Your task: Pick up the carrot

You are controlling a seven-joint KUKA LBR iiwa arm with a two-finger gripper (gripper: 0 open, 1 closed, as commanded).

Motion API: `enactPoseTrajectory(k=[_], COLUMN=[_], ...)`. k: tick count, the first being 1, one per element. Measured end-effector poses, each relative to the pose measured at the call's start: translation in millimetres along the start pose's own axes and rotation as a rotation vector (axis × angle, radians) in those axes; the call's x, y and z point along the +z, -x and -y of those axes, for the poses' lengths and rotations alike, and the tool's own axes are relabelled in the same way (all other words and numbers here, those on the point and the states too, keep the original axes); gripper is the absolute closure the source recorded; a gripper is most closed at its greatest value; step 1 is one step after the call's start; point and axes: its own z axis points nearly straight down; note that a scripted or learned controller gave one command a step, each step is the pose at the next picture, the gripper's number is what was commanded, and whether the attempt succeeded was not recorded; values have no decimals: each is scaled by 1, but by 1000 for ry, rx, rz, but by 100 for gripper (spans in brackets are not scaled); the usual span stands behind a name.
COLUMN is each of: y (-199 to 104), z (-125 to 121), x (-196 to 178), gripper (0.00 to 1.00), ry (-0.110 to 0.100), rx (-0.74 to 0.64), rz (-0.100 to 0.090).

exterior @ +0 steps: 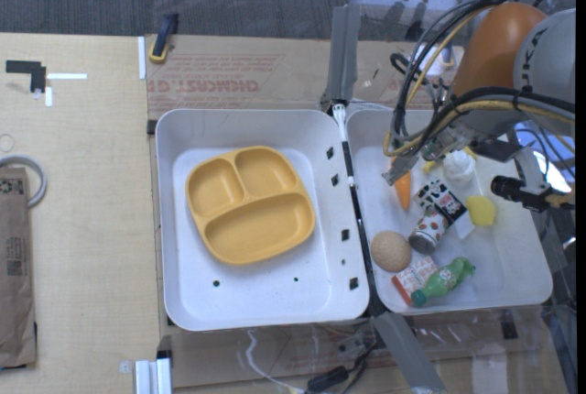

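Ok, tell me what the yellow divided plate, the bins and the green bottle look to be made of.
Yellow divided plate: probably moulded plastic, matte; uniform colour, soft rounded dividers, no sharp glare.
Left bin and right bin: thin white plastic by the look, slightly glossy; rounded corners and a rolled rim.
Green bottle: seemingly glossy plastic with a printed label; too small to be sure.

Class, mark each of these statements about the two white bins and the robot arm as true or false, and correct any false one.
1. The yellow divided plate lies in the left bin. True.
2. The carrot lies on the yellow plate. False: it is in the right bin, near the gripper.
3. The green bottle lies in the right bin. True.
4. The brown egg-shaped object sits in the left bin. False: it is in the right bin, near the dividing wall.
5. The arm reaches over the left bin. False: it is over the right bin.
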Motion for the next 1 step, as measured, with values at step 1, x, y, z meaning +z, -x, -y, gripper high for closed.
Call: enactPoseTrajectory(k=[1], y=[0], z=[0], x=[0], gripper=[0], ry=[1], rx=[0], rz=[0])
